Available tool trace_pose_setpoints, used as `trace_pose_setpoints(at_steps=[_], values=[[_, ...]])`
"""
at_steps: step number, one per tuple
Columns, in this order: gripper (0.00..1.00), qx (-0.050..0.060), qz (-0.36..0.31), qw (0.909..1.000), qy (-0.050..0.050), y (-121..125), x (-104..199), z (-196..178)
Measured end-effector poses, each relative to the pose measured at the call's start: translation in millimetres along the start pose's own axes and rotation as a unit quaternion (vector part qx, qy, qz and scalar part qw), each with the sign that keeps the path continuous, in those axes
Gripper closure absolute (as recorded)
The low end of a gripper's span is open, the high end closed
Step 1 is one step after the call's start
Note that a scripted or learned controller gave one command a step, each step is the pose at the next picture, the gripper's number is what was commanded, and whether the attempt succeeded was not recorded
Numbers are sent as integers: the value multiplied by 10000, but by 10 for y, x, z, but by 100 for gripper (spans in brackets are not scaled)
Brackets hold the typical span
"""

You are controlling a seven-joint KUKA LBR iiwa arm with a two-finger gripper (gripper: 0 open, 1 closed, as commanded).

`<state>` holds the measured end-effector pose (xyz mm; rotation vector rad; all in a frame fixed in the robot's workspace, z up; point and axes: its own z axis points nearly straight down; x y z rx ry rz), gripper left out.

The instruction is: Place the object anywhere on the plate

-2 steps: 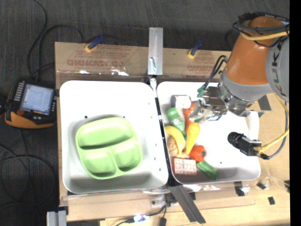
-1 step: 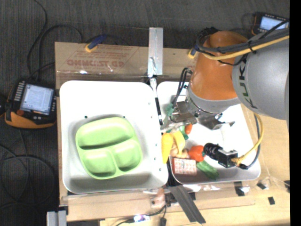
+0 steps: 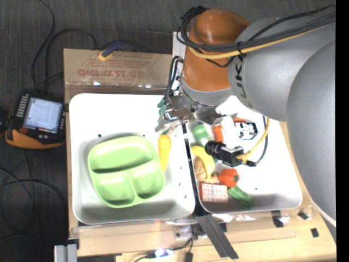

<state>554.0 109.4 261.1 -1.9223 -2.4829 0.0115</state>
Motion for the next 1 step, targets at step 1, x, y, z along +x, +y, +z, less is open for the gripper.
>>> trace_pose_setpoints(at_steps=[1], values=[[0,-1,1,10000,-1,0,-1,-2]])
